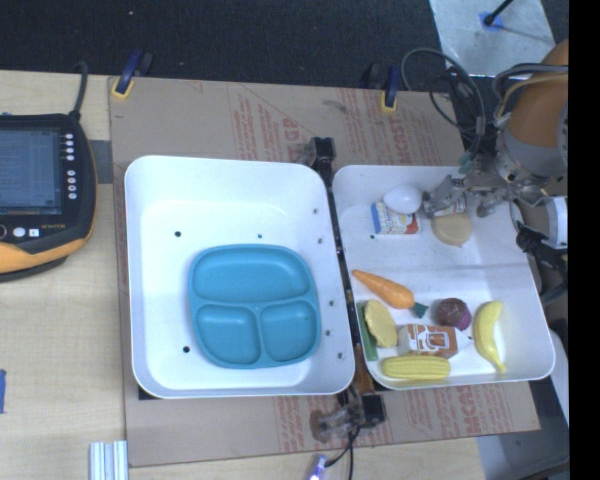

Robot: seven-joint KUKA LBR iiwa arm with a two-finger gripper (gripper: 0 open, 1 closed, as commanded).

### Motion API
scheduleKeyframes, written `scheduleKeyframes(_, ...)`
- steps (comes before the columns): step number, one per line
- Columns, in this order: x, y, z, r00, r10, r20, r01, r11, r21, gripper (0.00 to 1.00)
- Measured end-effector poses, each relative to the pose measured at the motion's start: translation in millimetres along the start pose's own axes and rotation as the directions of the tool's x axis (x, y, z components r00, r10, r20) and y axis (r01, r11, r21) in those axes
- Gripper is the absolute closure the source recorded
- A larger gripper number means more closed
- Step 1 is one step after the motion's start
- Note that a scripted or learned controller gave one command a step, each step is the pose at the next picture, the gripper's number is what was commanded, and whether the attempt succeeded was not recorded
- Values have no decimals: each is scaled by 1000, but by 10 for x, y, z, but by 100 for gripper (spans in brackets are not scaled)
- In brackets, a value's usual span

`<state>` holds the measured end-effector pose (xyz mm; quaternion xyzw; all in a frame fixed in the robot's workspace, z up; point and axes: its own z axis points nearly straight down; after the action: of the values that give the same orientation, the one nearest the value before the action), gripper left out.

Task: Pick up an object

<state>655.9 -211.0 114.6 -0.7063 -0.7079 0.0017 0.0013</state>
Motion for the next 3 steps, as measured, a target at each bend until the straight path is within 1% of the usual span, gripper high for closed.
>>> scheduleKeyframes(1,-10,-743,-769,1000,-1,-1,1,1000,-2,0)
scheduleKeyframes(2,-9,-1806,-322,1000,-2,-1,2,1000,0,0)
scheduleKeyframes(3,335,-1116,237,1000,-5,1,5,1000,-1,0)
